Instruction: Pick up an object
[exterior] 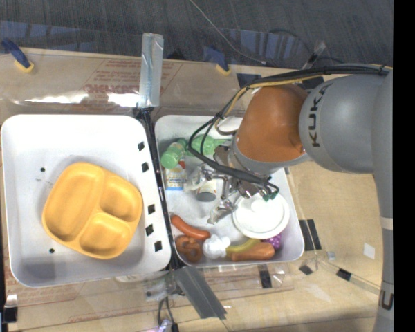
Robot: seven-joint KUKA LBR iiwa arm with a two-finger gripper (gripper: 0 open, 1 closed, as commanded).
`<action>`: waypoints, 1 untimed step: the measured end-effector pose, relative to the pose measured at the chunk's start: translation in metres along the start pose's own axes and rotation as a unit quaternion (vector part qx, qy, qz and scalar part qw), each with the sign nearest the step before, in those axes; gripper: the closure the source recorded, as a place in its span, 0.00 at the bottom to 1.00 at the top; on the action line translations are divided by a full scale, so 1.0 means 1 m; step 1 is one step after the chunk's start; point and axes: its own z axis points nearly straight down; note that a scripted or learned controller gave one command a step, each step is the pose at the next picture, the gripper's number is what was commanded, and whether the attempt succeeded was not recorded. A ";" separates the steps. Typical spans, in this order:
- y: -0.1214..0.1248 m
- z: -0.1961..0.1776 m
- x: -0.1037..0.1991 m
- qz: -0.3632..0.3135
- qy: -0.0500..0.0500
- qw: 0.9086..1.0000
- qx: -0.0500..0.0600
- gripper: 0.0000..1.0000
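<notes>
Gripper [221, 198] hangs low in the right bin [294, 216], finger state impossible to tell; white plate [261, 216] at its 4 o'clock, sausage [189, 226] at 8

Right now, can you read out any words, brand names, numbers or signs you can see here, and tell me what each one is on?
"KUKA": dark letters running sideways on the grey arm, just beside its orange band.
Red print on the cardboard sheet behind the bins: too blurred to read.
Label on the small bottle at the left side of the right bin: too small to read.
</notes>
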 end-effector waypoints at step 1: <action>0.006 0.012 -0.026 -0.013 -0.001 1.000 0.001 0.00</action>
